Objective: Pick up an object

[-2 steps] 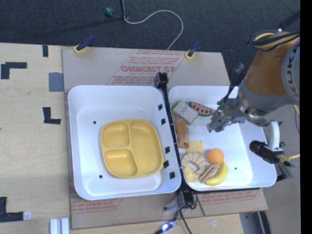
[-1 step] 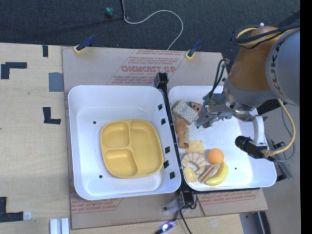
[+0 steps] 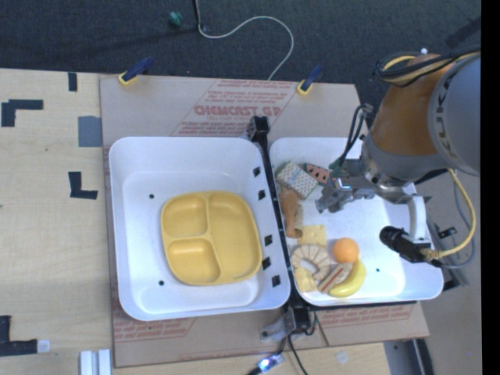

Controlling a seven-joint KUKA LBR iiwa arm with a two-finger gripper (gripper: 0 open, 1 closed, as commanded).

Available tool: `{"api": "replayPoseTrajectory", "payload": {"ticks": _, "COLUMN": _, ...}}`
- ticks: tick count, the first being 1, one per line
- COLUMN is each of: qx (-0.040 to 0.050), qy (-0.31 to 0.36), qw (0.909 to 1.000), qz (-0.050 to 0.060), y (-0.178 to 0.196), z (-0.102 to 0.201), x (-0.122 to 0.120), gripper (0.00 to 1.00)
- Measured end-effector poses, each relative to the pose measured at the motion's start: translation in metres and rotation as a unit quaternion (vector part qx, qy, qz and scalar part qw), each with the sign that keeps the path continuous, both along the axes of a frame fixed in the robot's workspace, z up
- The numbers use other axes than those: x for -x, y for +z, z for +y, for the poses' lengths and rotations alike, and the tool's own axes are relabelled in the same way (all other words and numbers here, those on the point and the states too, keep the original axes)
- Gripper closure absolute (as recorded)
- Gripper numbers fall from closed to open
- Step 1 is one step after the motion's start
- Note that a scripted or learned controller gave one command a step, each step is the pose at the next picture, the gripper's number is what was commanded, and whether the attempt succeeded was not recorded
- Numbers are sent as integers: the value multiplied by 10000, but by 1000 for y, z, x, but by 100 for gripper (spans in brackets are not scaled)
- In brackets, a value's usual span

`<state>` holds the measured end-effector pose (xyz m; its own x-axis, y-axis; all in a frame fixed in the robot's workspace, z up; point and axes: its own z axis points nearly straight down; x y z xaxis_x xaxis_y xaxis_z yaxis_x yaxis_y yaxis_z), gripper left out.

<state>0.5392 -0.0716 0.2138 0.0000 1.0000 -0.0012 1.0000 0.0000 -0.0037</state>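
**Claw low in right bin, no object held**

Claw (image 3: 337, 194) sits low over the upper part of the right bin (image 3: 406, 287), just beside the patterned block (image 3: 297, 180). Finger state: cannot tell. Nothing visibly between fingers. Candidates crowd the bin's left side: orange (image 3: 345, 250), banana (image 3: 350, 281), cheese wedge (image 3: 314, 235). Left bin (image 3: 133, 209) holds a yellow tray (image 3: 209, 237).

Risk: tight clutter; a descent could nudge neighbours or close on nothing.

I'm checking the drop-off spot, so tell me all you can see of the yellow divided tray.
The yellow divided tray lies flat in the left bin, slightly rotated. It looks like matte plastic, a rounded square with raised ridges splitting it into three compartments, none holding anything. It rests on the bin floor towards the near right corner, apart from the food items.
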Motion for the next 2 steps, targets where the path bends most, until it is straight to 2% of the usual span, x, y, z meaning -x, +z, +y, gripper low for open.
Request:
{"api": "replayPoseTrajectory", "payload": {"ticks": 1, "qx": -7, "qy": 8, "qw": 10000, "qz": -18, "y": 20, "z": -2, "x": -1, "gripper": 100}}
{"api": "replayPoseTrajectory", "payload": {"ticks": 2, "qx": -8, "qy": 11, "qw": 10000, "qz": -12, "y": 20, "z": 3, "x": -2, "gripper": 100}}
